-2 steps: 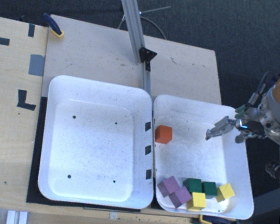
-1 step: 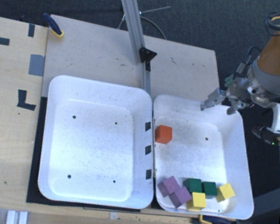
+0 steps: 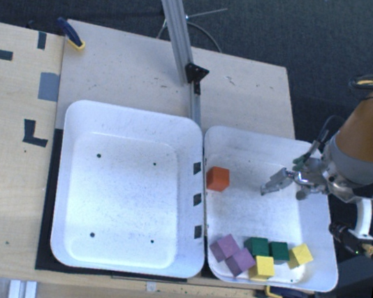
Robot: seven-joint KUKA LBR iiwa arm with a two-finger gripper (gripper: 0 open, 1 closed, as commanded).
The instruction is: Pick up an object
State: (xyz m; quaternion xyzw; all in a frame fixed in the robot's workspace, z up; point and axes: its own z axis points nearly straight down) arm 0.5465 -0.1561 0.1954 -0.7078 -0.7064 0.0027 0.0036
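An orange cube (image 3: 218, 179) sits alone in the right bin (image 3: 250, 215), near its left wall. Along that bin's front edge lies a cluster: two purple blocks (image 3: 233, 253), two green blocks (image 3: 267, 249) and two yellow blocks (image 3: 264, 267), one of them at the far right (image 3: 301, 255). My gripper (image 3: 282, 192) hangs over the right part of this bin, to the right of the orange cube and behind the cluster. Its fingers are spread open with nothing between them.
The left bin (image 3: 71, 161) stands beside the right one, their rims touching. A slanted metal pole (image 3: 181, 27) crosses the back of the bench and ends at a black clamp (image 3: 196, 74). A blue and yellow tool (image 3: 71, 33) lies at the back left.
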